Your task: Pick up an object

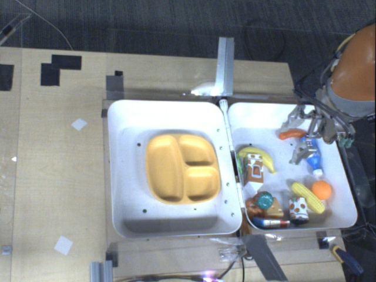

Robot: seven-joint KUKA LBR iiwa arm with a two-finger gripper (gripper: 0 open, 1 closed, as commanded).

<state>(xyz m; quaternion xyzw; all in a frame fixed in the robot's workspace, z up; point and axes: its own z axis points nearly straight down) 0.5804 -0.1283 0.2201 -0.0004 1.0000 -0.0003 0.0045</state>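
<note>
My gripper (298, 137) hangs over the upper right part of the right bin (264, 113), below the grey arm with its orange band (354, 69). Its two metal fingers (292, 121) stand apart, so it is open. A small orange carrot-like piece (290, 135) lies on the bin floor, seen between the fingertips; nothing is lifted. A blue and white bottle (314, 160) lies just below the lower finger. Further down are an orange ball (321, 189) and a yellow corn cob (308, 197).
The right bin also holds a banana (258, 157), a small brown and white box (254, 171), a teal ball (264, 201), a spotted cup (298, 207) and a red marker (271, 222). A yellow compartment tray (181, 168) lies in the left bin (126, 157).
</note>
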